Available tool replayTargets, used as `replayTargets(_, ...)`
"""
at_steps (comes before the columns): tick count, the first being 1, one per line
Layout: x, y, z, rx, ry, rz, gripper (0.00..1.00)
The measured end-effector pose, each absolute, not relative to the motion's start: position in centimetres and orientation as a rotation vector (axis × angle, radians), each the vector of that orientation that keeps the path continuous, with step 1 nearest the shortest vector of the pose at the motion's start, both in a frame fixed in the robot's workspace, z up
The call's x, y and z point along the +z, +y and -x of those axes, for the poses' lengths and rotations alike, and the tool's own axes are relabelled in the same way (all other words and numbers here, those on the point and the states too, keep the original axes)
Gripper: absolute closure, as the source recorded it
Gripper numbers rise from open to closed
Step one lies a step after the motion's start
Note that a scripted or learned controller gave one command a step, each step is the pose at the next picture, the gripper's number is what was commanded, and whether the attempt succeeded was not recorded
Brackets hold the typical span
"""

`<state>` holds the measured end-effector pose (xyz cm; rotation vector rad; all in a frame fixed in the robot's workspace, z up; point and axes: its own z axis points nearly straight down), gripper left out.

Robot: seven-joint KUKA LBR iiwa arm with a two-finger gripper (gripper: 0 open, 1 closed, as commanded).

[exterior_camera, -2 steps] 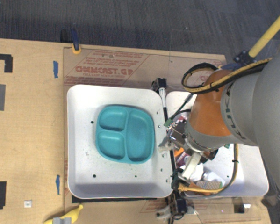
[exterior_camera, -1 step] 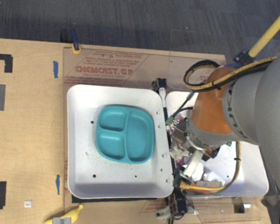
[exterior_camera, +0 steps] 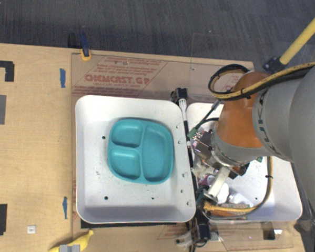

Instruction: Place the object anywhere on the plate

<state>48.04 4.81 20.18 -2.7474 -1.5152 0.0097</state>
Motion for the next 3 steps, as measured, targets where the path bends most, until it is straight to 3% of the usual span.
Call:
replayTargets(1, 21.0, 8.4, -48.4, 0.000, -1.646, 2.677, 1.00)
replayTargets(2, 23.9, 16.5, -56.4, -0.001, -1.689, 2.645, 1.00)
replayTargets(3, 23.8, 16.2, -56.4, 0.006, -1.686, 2.649, 0.00)
